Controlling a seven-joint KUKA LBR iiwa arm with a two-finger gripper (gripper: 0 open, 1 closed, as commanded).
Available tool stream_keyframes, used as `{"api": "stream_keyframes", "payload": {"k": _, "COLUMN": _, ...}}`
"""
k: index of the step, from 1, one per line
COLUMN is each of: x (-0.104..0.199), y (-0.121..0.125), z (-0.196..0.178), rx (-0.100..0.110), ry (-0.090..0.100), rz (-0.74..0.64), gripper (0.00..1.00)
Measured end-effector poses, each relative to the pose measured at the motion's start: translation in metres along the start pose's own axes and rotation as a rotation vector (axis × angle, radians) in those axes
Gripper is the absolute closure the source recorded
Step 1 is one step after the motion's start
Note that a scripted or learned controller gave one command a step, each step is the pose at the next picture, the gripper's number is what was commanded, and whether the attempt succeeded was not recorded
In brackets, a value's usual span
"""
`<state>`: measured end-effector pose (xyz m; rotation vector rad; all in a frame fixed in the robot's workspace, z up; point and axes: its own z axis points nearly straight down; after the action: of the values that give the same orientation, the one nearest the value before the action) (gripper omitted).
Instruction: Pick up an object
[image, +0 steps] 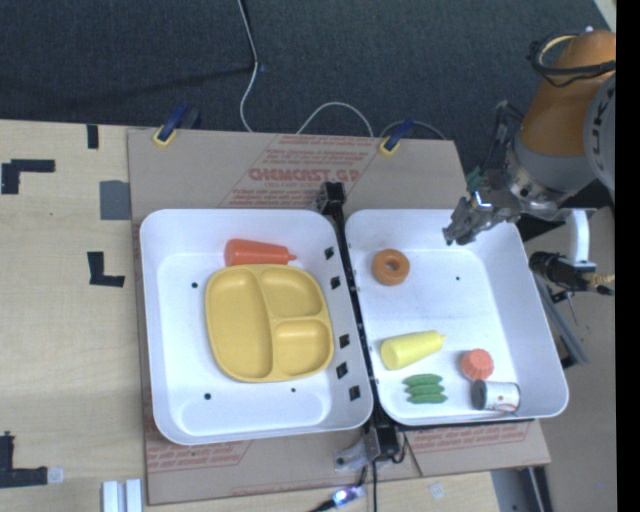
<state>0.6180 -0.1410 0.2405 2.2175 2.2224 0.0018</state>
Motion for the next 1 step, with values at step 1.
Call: {"api": "stream_keyframes", "payload": {"k": 1, "x": 0.0005, "y": 0.0003, "z": -0.0218, "rx": 0.003, "ry": 0.001, "rz": 0.001, "gripper": 1.0}}
